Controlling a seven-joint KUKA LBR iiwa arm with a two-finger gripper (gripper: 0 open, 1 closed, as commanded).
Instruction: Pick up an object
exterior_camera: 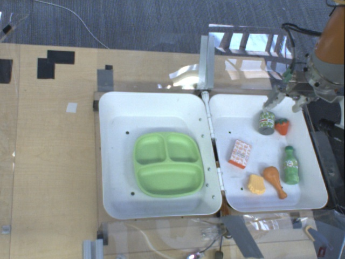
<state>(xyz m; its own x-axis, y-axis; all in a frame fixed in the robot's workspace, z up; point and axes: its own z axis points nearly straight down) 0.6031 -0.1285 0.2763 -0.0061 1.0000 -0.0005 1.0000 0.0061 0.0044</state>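
I'm hovering the gripper (284, 97), its fingers (271, 100) spread and grasping nothing, over the small green can (266, 122) at the right bin's (318, 198) one o'clock, and I'm worrying the toy strawberry (282, 126) touching the can may block one finger.

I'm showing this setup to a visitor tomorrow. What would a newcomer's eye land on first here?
Most striking is the bright green divided plastic plate, lying alone in the left white bin. Next come the small toys scattered in the right white bin: a green bottle, an orange drumstick, a yellow chunk and a red-and-white carton. At that bin's far edge the gripper hangs above a grey-green can beside a red strawberry.
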